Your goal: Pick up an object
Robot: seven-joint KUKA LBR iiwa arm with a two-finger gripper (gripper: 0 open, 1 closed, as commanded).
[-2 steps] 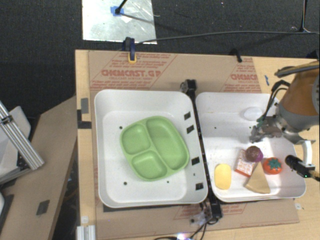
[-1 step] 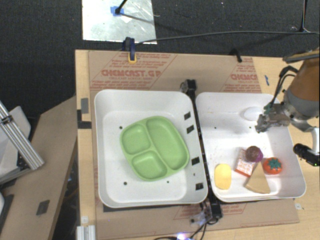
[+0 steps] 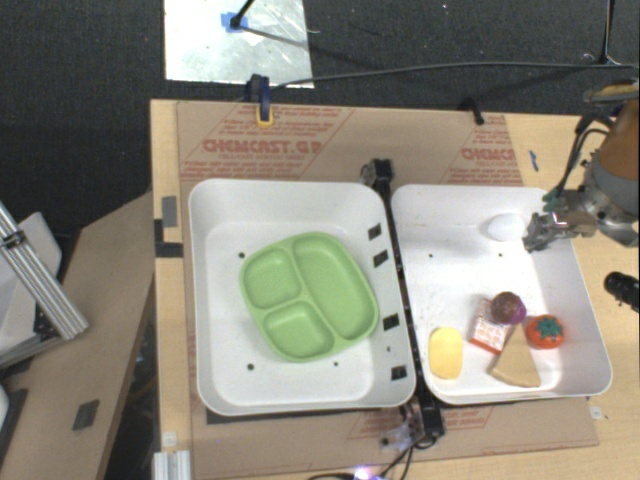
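White plastic bins sit side by side on the worktop (image 3: 330,128). The hand (image 3: 541,230) hovers at the right bin's (image 3: 440,218) far right edge, its grip impossible to judge. Pickable pieces crowd that bin's near right corner: yellow lemon (image 3: 445,352), tan wedge (image 3: 517,365), tomato (image 3: 545,332), purple fruit (image 3: 507,307), red carton (image 3: 488,334). Tight packing risks a glancing, failed grab. A green divided plate (image 3: 306,294) fills the left bin (image 3: 215,268).

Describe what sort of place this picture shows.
Most likely a robotics lab test bench: two white bins side by side on a board, a gripper reaching in, and toy food laid out for picking practice.
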